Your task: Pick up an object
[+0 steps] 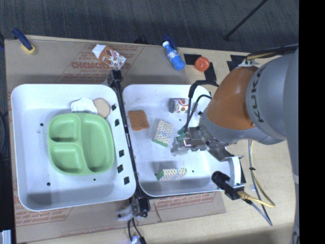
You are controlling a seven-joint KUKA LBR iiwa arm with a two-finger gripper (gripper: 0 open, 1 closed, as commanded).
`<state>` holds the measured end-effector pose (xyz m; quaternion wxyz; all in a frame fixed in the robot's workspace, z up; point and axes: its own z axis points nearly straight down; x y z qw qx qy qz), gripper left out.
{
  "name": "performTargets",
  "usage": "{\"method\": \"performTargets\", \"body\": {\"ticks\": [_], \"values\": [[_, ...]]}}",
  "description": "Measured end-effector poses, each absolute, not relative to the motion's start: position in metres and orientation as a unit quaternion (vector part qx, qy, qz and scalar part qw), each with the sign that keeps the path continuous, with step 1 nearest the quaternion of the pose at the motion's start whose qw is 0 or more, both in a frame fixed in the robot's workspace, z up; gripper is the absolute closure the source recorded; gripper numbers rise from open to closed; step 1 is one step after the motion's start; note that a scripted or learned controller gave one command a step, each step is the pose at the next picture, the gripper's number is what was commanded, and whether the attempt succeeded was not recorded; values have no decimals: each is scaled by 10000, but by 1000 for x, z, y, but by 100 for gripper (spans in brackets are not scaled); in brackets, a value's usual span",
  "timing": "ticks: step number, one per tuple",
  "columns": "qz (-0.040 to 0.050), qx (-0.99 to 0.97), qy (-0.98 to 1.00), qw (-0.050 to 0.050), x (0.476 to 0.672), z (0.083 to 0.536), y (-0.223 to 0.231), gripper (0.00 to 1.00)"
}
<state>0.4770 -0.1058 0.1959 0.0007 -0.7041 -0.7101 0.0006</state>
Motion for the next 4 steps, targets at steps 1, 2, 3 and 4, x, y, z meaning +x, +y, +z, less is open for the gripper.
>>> {"method": "performTargets", "body": {"ticks": [1,2,3,4], "values": [[6,-7043,-7099,5,477,196,-106,0],[13,-7045,-7097,22,478,91,-99,0],[13,-7026,-7116,21,479,101,-99,100],[-8,-7048,-7094,-8,478,229,-70,100]]}}
